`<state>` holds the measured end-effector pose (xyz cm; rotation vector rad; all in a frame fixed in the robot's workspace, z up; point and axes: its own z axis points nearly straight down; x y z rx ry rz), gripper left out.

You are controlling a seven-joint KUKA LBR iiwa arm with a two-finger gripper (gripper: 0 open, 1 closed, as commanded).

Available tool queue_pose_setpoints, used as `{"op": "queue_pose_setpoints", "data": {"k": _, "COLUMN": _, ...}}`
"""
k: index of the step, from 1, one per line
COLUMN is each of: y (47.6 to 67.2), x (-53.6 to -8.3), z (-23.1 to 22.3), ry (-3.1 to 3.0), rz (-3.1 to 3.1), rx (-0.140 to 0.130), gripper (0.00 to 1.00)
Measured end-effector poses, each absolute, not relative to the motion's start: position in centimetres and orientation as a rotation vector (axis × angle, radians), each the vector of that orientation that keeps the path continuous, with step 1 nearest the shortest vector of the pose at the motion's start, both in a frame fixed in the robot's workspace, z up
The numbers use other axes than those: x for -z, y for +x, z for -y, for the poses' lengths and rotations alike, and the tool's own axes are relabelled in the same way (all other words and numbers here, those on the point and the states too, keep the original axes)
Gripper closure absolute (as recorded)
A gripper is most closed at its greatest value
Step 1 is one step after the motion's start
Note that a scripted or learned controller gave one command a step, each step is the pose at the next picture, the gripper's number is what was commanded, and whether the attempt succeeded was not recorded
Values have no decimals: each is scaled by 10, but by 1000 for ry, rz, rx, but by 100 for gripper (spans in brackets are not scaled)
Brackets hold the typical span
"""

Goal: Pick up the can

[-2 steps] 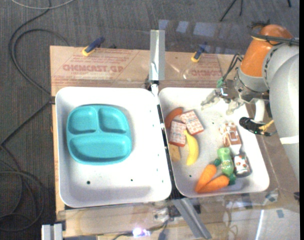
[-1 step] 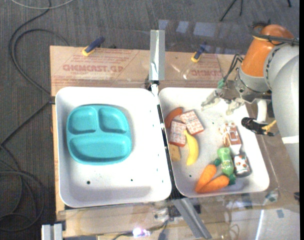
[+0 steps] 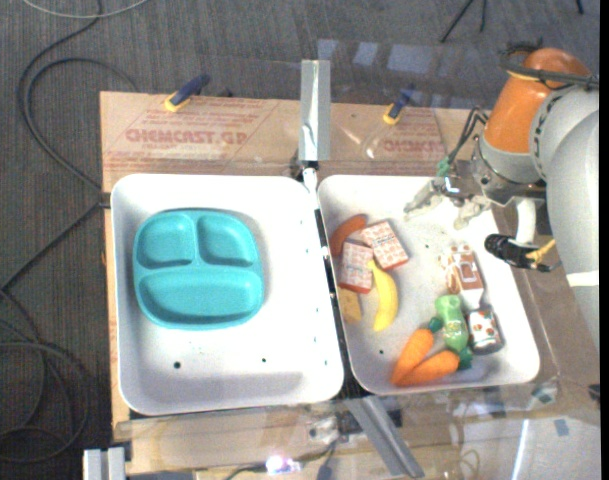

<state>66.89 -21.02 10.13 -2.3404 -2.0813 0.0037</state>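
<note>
The end effector hovers spread open and empty over the right bin's far corner, so I'd swing it toward the small can lying beside the carrots and straddle it squarely before closing.

bins: two, white, side by side, left and right
tray: one, teal, three compartments
carrots: two, lying together
banana: one
small boxes: two, red and white, touching
sausage: one, reddish, partly under the boxes
can: one, dark, on its side
green item: one, kind unclear
bottle: one, small, brown and white
clamps: two, blue and yellow
</note>
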Motion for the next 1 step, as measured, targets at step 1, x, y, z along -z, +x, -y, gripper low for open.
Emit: {"op": "queue_pose_setpoints", "data": {"k": 1, "y": 673, "x": -92, "z": 208, "ry": -2348, "rz": 2065, "rx": 6, "gripper": 0}}
